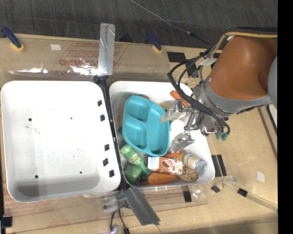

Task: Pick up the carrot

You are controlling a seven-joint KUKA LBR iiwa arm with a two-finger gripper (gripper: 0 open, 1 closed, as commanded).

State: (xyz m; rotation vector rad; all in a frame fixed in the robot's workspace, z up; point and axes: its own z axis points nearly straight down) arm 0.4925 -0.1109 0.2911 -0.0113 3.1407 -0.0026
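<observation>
One carrot [161, 178] at right bin's [209, 145] front edge, beside one green pepper [133, 172], one carton [170, 165], one can [195, 163]. One teal divided tray [145, 126] leaning behind. One tool [179, 126], fingers spread, holding nothing. Two bins; left bin [10, 130].

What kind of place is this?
Probably a robot lab: a gripper hangs over a white bin of toy food, like a carrot, on a taped-up bench.
</observation>
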